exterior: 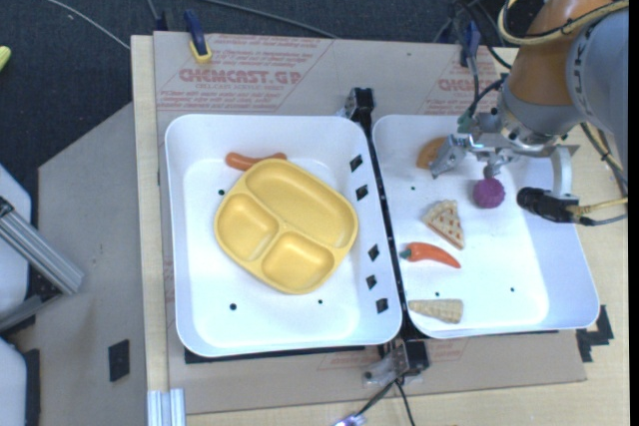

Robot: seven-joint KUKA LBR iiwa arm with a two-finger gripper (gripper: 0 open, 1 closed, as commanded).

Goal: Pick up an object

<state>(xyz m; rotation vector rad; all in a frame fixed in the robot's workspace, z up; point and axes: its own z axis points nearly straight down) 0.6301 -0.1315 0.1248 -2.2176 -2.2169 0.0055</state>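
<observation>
My gripper (469, 163) hovers over the far end of the right bin (559, 284), open, with nothing between its fingers. A small orange piece (430, 152) lies just left of the left finger (444, 165). A purple ball (488, 193) sits just below the right finger (495, 167). Nearer the front of that bin lie a pizza-slice toy (445, 222), a red pepper (434, 254) and a pale bread wedge (437, 310).
The left bin (190, 294) holds a yellow divided plate (285, 224) with an orange sausage (254, 158) behind it. A black-marked divider (371, 214) runs between the bins. The arm's grey wrist and orange band (559, 45) stand over the right bin's far right corner.
</observation>
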